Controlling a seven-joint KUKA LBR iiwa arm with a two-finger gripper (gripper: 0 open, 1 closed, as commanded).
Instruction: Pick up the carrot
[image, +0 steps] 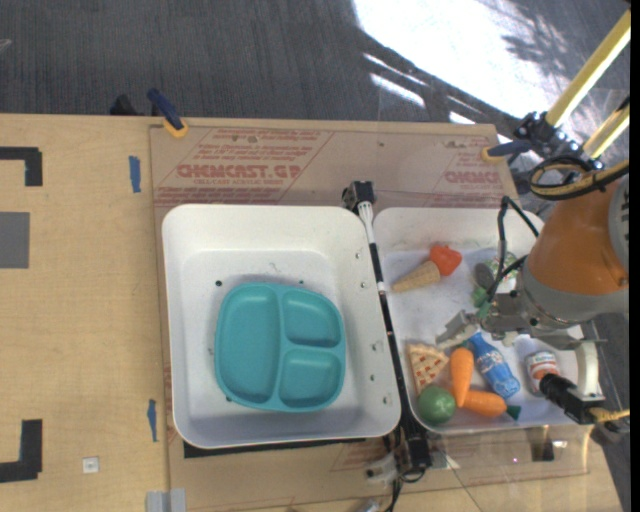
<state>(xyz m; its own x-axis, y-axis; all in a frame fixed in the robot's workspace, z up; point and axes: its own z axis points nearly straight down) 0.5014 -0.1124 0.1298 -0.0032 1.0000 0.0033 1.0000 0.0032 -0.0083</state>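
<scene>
Plywood bench surface carries two shallow white bins; the arm enters from the right, over the right bin. The gripper hangs low above the bin floor, and whether it is spread or pressed together cannot be told from this angle; nothing is visibly pinched. Just below it lies a blue bottle. The carrot stands close beside the bottle on its left, orange, roughly upright in the picture. A second orange piece lies just below, touching a green ball; a pizza slice sits to the carrot's left. Recommended approach: centre over the carrot body, align the jaws across its narrow width, and descend clear of the bottle. The left bin holds a teal tray.
</scene>
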